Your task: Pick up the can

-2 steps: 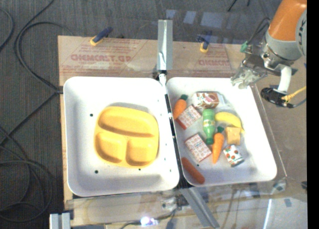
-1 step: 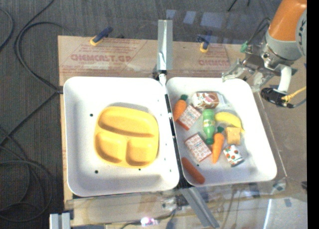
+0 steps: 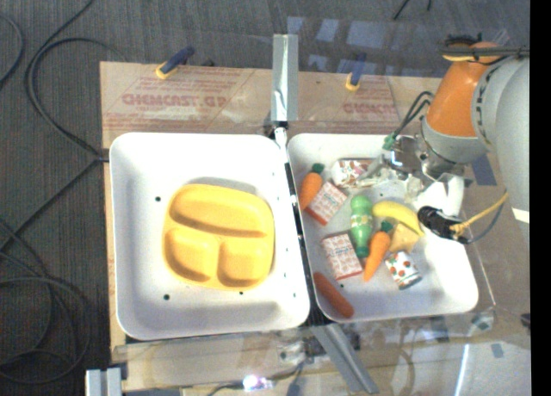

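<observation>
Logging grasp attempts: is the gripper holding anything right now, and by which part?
Cannot be told: the gripper sits low over the right bin, away from the can.

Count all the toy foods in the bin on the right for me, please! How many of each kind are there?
Carrots: 2
Cartons: 2
Banana: 1
Can: 1
Sausage: 1
Green bottle-like thing: 1
Packet at the back, partly hidden: 1
Total: 9
</observation>
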Controlling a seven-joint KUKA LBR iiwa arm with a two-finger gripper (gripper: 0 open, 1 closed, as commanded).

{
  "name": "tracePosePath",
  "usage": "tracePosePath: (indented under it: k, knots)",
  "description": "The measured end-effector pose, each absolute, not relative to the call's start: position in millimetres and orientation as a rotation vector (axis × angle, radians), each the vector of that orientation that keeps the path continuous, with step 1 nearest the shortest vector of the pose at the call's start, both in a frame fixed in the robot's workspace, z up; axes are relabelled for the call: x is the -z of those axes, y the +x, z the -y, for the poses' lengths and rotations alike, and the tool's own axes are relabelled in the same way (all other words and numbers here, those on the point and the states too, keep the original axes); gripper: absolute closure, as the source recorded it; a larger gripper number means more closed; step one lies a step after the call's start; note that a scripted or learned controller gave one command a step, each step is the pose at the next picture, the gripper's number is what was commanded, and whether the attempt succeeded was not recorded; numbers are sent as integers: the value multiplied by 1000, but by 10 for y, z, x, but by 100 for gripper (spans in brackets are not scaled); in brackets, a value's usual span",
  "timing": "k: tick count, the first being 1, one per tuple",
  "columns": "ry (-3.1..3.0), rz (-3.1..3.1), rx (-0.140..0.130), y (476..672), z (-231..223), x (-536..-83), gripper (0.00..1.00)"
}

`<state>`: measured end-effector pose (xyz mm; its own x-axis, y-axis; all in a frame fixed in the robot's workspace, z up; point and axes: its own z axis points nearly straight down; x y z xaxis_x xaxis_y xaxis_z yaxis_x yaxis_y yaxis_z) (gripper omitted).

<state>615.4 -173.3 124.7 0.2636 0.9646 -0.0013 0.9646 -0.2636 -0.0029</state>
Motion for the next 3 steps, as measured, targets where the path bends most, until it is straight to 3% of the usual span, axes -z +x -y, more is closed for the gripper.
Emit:
tracePosePath:
  k: [1,2,3]
  knots:
    - [-1965,2464,6,4869,2015,-898,0]
    - [-2186,2239,25,5581,2088,-885,0]
    - [-2371,2075,8,5850,1525,-890,0]
